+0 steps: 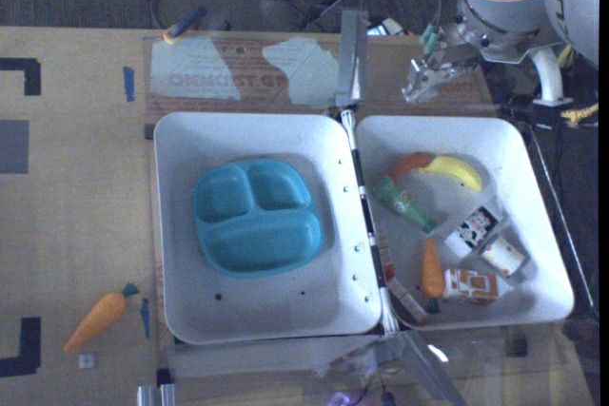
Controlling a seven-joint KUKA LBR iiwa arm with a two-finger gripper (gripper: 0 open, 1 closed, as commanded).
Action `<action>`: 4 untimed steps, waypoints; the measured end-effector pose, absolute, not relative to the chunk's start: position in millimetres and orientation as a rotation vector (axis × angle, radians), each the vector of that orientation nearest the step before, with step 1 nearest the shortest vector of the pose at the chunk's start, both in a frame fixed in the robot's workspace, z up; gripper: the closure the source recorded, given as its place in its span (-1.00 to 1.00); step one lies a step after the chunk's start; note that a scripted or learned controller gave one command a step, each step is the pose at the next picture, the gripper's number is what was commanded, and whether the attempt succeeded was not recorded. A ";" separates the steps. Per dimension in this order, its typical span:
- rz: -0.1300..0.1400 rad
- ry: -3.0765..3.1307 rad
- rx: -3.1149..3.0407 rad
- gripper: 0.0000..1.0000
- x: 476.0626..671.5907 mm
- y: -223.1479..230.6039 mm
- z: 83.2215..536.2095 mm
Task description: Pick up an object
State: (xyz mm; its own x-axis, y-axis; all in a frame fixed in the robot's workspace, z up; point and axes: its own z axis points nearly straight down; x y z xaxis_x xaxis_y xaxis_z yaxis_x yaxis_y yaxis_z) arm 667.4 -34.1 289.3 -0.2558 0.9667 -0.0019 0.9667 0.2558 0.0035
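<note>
My gripper (422,83) hangs above the bench just behind the back rim of the right bin (547,233), with nothing seen under it. Inside that bin lie a yellow banana (456,171), an orange piece (409,164) beside it, a green bottle (403,203), a small carrot (431,268), a black-and-white carton (473,228), a white block (502,254) and an orange-and-white box (471,285). All of these lie below and in front of the gripper, apart from it.
The left bin (176,299) holds a blue divided plate (257,215). A toy carrot (95,320) lies on the bench outside the bins at the lower left. A metal divider (348,71) stands behind the bins. Cables hang at the right.
</note>
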 end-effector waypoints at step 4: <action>0.004 2.594 1.767 1.00 659.3 91.0 185.3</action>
